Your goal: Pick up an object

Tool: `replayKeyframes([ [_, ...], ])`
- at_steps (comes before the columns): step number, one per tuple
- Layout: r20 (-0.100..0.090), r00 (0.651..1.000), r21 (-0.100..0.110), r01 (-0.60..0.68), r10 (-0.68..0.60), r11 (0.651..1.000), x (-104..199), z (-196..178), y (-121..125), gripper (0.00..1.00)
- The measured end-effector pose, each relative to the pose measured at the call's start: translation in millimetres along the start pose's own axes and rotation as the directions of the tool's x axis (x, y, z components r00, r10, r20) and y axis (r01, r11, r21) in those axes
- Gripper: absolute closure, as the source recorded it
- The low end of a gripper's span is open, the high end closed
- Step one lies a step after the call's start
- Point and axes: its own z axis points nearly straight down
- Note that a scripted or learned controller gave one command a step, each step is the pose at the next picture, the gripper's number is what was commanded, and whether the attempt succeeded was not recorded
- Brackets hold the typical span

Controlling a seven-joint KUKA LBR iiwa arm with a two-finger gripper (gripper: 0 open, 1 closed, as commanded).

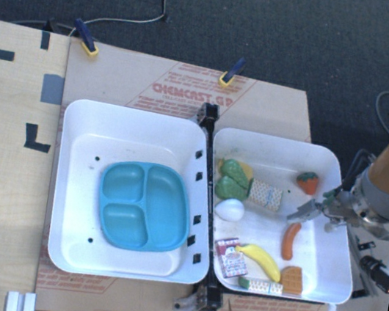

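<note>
Camera view, right bin (341,169): a small orange-red sausage (289,241) lies upright in the frame, right of the banana (259,259) and apart from it. Just above it hovers the gripper (302,213), fingers spread a little, gripping nothing, tips close to the sausage's upper end.

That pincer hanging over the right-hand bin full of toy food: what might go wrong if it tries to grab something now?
The pincer hangs just above the small orange-red sausage, which lies close to the right white bin's far side; a slim, rounded thing like that could slip or roll away. The yellow toy banana lies against the red packet and the orange biscuit, so reaching there might nudge the neighbours or catch two at once.
</note>
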Motion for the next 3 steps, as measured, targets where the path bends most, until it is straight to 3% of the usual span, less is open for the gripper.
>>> replayKeyframes([
  [1,-0.001,1.000,-0.005,0.001,-0.001,1.000,31,83,-12,0.00],
  [2,0.003,1.000,-0.008,0.000,0.000,1.000,29,73,-12,1.00],
  [3,-0.002,1.000,-0.002,0.004,-0.004,1.000,108,38,45,1.00],
])
